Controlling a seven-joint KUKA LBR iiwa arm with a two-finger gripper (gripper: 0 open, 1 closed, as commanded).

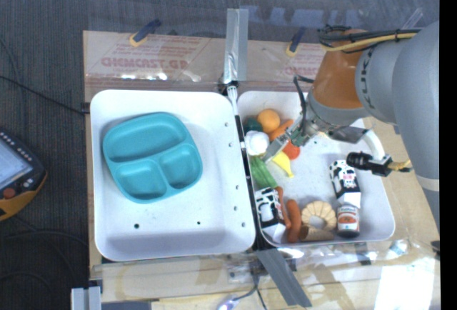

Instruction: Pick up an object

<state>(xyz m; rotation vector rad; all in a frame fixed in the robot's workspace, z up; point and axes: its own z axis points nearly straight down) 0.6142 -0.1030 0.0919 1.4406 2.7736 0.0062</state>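
One glossy teal sectioned tray (151,155)

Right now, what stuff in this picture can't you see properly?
- Gripper: small and blurry among the toy food in the camera view, so its grip can't be told.
- Green toy: partly under the gripper and the yellow piece.
- Ketchup bottle: label too small to read.
- Device on the floor: cut off by the left edge.
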